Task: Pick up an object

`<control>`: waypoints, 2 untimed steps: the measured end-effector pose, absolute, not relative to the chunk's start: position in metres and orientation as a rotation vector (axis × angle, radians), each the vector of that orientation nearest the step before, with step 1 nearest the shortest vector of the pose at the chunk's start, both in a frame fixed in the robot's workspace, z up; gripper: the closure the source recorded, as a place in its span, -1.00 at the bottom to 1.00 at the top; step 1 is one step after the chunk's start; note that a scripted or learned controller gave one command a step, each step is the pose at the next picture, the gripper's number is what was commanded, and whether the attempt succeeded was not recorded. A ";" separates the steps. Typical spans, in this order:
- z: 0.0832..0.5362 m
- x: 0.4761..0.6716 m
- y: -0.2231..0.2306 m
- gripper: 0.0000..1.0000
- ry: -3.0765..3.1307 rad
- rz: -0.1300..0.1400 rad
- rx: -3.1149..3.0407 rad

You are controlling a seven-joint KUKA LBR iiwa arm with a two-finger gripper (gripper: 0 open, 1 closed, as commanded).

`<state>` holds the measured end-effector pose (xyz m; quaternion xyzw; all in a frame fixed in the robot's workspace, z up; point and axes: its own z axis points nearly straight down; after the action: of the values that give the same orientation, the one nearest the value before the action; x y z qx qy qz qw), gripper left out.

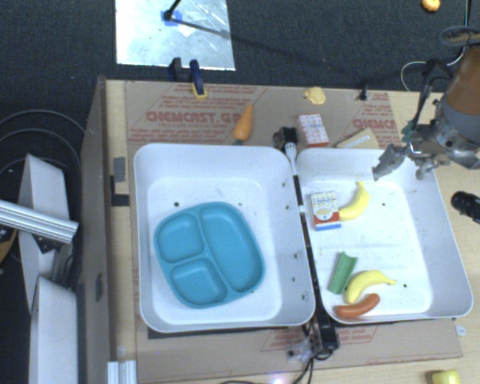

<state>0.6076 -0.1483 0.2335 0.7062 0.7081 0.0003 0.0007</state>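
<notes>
The right bin (432, 238) holds a small white carton with red and blue print (324, 209), a yellow banana (354, 202) beside it, a green block (342, 271), a second banana (370, 282) and a red sausage (356, 306) near the front rim. My gripper (402, 166) hangs over the bin's back right corner, above and to the right of the first banana. Its two fingers are spread apart, open, with nothing between them. One grey fingertip (384, 166) points down and left toward the bin floor.
The left bin (156, 174) holds a blue divided plate (210, 253). On the cardboard behind the bins lie an orange carrot (244, 122), a small pink box (312, 129) and a yellow scrap (314, 95). A black divider (300, 214) runs between the bins.
</notes>
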 end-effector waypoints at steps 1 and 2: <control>0.157 0.635 -0.155 -1.00 2.229 -0.003 2.217; 0.080 0.631 -0.140 -1.00 2.231 -0.003 2.218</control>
<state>0.6310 -0.1402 0.0798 0.7051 0.7091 -0.0011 -0.0020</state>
